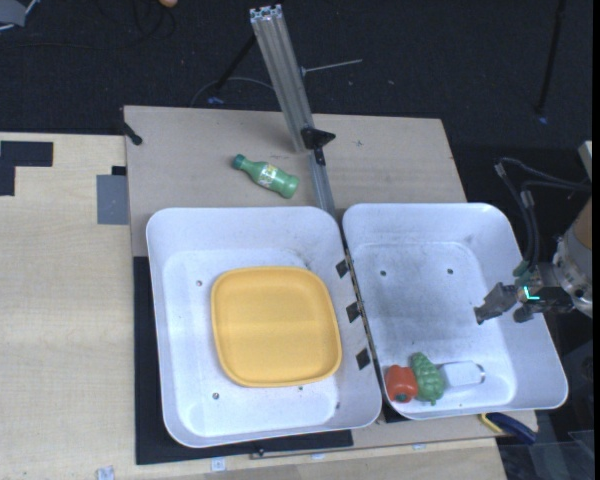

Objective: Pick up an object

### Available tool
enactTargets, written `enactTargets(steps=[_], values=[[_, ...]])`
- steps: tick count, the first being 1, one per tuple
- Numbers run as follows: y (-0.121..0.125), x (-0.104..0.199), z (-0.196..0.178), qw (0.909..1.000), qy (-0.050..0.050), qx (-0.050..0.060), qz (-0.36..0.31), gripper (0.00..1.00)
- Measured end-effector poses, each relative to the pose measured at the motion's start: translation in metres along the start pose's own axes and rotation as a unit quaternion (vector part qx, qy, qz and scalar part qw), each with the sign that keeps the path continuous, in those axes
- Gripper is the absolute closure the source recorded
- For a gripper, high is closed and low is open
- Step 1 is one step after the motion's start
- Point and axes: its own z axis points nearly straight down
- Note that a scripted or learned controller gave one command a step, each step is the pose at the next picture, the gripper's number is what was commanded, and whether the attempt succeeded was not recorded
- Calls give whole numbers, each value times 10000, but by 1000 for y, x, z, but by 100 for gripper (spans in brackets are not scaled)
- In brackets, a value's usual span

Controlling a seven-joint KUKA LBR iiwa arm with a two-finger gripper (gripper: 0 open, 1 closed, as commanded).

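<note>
Nearest, a red and green toy (416,381) lies at the front edge of the right bin (420,230). Beyond it the gripper (483,313) hovers by the right wall, its grip impossible to judge; it should descend squarely over the toy, I reckon.

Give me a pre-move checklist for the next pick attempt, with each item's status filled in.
1. Targets present in the right bin: ok; a red object, a green object and a white object lie near its front edge.
2. Targets separated for a clean grasp: not ok; red and green touch.
3. Gripper over the right bin: ok, near its right wall.
4. Gripper above a target: not ok; the cluster lies nearer the front.
5. Finger state: cannot tell.
6. Yellow plate out of the way: ok, in the left bin.
</note>
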Motion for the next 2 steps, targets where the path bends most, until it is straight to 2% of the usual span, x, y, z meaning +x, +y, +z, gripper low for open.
enactTargets(steps=[1,2], values=[[0,0,0,10000,0,0,0,0],[9,1,56,10000,5,22,-5,0]])
